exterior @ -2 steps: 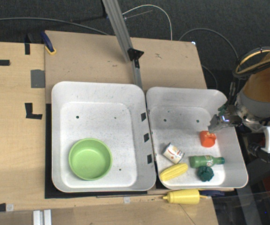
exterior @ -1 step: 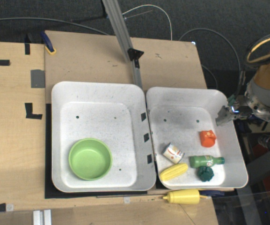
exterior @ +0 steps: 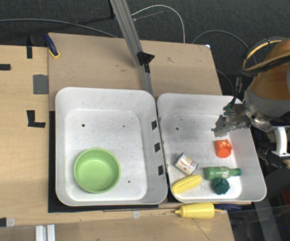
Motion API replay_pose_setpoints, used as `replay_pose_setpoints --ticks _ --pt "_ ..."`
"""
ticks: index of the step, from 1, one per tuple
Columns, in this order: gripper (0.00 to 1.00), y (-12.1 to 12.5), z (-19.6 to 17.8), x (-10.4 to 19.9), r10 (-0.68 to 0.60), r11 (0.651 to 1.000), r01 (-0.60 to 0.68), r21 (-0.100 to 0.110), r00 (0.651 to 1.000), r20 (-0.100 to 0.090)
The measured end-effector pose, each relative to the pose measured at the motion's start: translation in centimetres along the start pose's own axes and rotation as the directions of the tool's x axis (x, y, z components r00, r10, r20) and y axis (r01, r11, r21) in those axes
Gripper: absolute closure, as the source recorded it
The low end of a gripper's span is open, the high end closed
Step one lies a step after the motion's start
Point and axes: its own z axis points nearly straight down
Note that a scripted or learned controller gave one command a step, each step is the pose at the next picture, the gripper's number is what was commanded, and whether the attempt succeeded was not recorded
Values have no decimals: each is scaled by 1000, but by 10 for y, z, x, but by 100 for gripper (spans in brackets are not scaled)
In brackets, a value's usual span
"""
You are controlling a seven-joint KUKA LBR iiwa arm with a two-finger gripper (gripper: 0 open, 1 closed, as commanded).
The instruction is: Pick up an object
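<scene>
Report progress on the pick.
Done: the gripper is over the right bin, just above the orange object. In hand: nothing visible between the fingers. Left: grasp and lift; the orange object, can, corn and green bottle all lie in the bin.

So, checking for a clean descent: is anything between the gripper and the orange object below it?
Nothing visible. The gripper hangs just above the orange object with bare bin floor between them.
</scene>
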Motion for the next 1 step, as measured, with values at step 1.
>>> replay_pose_setpoints --ticks 1 --pt "100 -1 7 49 0 1000 0 0 1000 0"
